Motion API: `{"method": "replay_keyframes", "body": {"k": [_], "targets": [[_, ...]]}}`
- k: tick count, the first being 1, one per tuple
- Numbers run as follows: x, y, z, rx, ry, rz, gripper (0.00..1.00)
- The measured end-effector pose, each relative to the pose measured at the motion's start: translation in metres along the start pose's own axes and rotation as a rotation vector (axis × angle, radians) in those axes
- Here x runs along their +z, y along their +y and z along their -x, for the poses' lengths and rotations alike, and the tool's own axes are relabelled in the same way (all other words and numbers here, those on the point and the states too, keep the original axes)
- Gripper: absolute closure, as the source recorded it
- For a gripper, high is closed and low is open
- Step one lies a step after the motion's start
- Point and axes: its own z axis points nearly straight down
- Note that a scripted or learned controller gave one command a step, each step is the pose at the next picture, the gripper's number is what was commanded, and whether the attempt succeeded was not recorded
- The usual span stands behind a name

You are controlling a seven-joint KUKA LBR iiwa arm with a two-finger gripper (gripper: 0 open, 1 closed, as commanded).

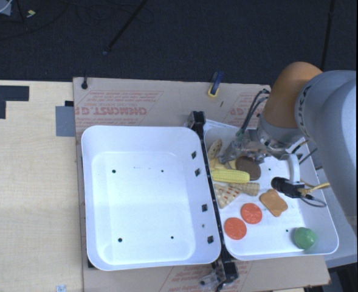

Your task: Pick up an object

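Poised low over the far-left part of the right bin (279, 241), the hand (247, 152) hangs from the grey arm that comes in from the right. The wrist hides its tips, so I cannot tell whether it is wide or narrow, and nothing can be seen held in it.

The likeliest thing to pick is the corn cob (230, 176). It lies just on the near-left side of the hand, close to the bin's left wall, with its long axis running left to right, roughly in line with the bin's far edge. A brown round piece (250, 168) touches the cob's right end and sits almost under the hand. The coming move seems to turn on closing across the cob's short width without catching that neighbour.

From the left, the pale wooden surface (27, 193) carries a few dark patches near its far-left corner. Next is a cardboard sheet (136, 105) with red print, and on it lies the left bin (142, 193). In the right bin, a pale yellowish piece (214, 151) rests by the left wall toward the far edge. Tan ridged pieces (227, 193) lie just nearer than the cob. Toward the near edge there are two orange-red discs (234, 228), then a toast-coloured slice (273, 202) near the middle. A green ball (304, 237) sits in the near-right corner, well apart from the rest. A blue and yellow clamp (215, 85) grips the cardboard's far edge. Beyond it the room shows dark flooring (166, 29) crossed by cables.
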Motion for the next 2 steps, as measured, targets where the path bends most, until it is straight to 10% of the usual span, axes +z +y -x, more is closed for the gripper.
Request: {"method": "replay_keyframes", "body": {"k": [1, 2], "targets": [[-0.005, 0.002, -0.023, 0.002, -0.012, 0.009, 0.00], [-0.006, -0.033, 0.020, -0.004, 0.000, 0.012, 0.00]]}}
